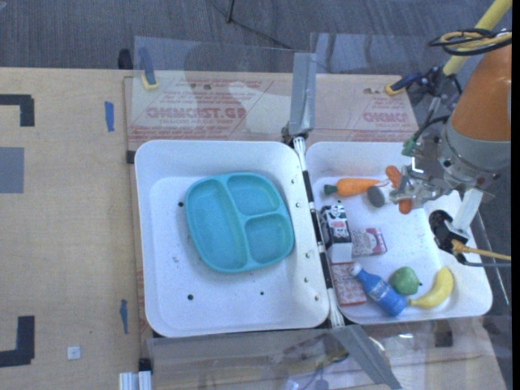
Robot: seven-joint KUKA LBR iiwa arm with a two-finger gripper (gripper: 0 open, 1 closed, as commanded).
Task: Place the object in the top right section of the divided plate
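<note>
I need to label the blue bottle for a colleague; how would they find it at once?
Look in the right-hand white bin, along its near edge. The blue bottle lies tilted there, white cap towards the bin divider, beside a green apple and a banana. It is the only blue item in that bin.

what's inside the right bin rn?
In the right bin: carrot, milk carton, blue bottle, green apple, banana, small packets. The gripper and arm cover its upper right corner.

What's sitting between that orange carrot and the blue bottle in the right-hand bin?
In the camera view, a small black-and-white carton and a flat pink-and-white packet lie between the orange carrot and the blue bottle.
</note>
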